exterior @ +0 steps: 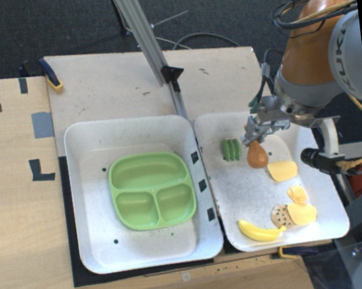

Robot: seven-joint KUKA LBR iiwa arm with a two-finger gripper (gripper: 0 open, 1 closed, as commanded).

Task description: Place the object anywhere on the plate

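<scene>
Nearby, green beans [231, 149] lie beside the gripper [256, 139].

At centre left a light green plate [152, 190] sits in a white, faintly speckled left bin [88, 185], while the white right bin [327, 214] holds a dark green ribbed piece [231, 149], an orange-brown pear-shaped piece [257, 156], a pale yellow slice [282, 171], a yellow banana [260, 231] and a tan cookie [280, 215] with dark dots. The counter [19, 213] is pale wood with grey and black tape marks. At the upper right, the arm [316, 45] is grey with an orange band.
</scene>
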